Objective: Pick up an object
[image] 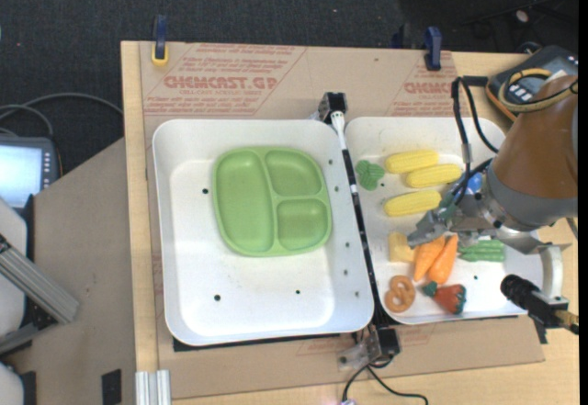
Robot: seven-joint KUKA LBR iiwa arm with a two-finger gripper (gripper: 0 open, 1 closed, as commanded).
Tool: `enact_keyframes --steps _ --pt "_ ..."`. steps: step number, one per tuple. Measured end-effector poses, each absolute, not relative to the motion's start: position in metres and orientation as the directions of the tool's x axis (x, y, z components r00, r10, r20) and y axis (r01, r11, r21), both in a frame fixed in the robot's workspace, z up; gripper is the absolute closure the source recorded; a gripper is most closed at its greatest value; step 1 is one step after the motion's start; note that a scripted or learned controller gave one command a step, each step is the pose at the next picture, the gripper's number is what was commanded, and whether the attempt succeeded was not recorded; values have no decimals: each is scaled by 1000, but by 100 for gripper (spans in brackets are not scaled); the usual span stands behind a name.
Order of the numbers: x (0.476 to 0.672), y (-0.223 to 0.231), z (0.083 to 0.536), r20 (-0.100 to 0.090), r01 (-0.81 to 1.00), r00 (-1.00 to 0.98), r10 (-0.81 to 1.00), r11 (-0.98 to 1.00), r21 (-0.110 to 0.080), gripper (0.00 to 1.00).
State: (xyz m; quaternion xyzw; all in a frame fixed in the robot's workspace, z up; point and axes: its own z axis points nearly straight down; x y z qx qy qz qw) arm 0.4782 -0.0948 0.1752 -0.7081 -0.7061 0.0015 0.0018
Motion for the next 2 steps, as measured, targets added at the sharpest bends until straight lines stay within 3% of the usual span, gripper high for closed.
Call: enact_keyframes --steps 1,2 --pt "485 -111 90 -10 1000 3 1000 -3 22 0" --pt "486 -110 101 -11 1000 3 1000 -2 25 100"
